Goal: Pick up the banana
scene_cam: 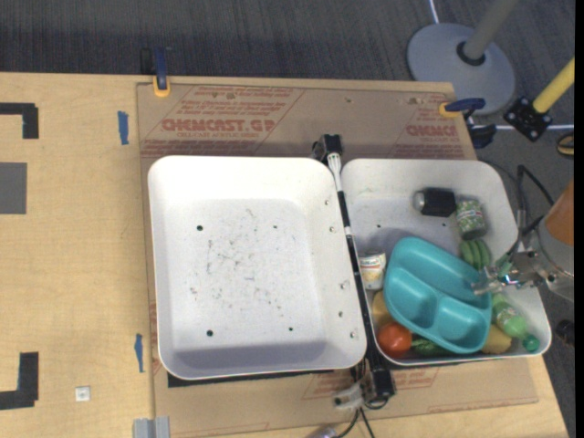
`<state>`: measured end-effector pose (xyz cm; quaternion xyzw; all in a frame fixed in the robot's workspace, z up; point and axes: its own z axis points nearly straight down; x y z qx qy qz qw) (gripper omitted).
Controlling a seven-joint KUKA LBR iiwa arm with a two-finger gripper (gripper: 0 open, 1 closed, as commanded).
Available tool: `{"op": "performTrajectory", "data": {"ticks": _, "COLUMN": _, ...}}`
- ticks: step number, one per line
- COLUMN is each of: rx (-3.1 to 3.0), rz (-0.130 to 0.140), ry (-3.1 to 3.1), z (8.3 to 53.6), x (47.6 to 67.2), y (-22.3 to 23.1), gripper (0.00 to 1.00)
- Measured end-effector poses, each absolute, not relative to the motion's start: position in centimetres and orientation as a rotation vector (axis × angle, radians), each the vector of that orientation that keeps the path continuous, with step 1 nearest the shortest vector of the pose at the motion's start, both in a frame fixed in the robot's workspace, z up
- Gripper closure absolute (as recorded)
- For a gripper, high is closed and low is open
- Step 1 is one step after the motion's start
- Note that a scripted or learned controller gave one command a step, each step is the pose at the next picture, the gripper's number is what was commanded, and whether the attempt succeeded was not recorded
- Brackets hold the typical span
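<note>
The banana shows as a yellow sliver (379, 307) at the left edge of a teal divided tray (436, 299) in the right bin (383, 182); most of it lies under the tray. Another yellow patch (497, 340) peeks out at the tray's lower right; I cannot tell whether it belongs to the same fruit. My gripper (494, 279) reaches in from the right, low over the tray's right rim, beside green items. Nothing can be seen held in it.
The right bin also holds a red tomato (394, 338), a black object (436, 201), a green-patterned can (470, 214), green vegetables (474, 252), a green bottle (513, 322) and a small white jar (370, 269). The left bin (251, 263) is speckled white. A lamp base (461, 55) stands behind.
</note>
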<state>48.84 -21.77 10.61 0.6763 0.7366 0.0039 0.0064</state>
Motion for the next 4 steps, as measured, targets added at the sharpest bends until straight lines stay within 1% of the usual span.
{"op": "performTrajectory", "data": {"ticks": 1, "rx": 2.118, "rz": 0.018, "ry": 2.318, "z": 10.5, "x": 48.8, "y": -21.3, "gripper": 0.00}}
{"op": "performTrajectory", "data": {"ticks": 2, "rx": 2.205, "rz": 0.010, "ry": 2.268, "z": 10.0, "x": 51.5, "y": -21.5, "gripper": 0.00}}
{"op": "performTrajectory", "data": {"ticks": 3, "rx": 2.586, "rz": 0.025, "ry": 1.842, "z": 9.1, "x": 56.9, "y": -20.8, "gripper": 0.00}}
{"op": "performTrajectory", "data": {"ticks": 4, "rx": 2.370, "rz": 0.008, "ry": 2.035, "z": 8.8, "x": 49.1, "y": -16.7, "gripper": 0.00}}
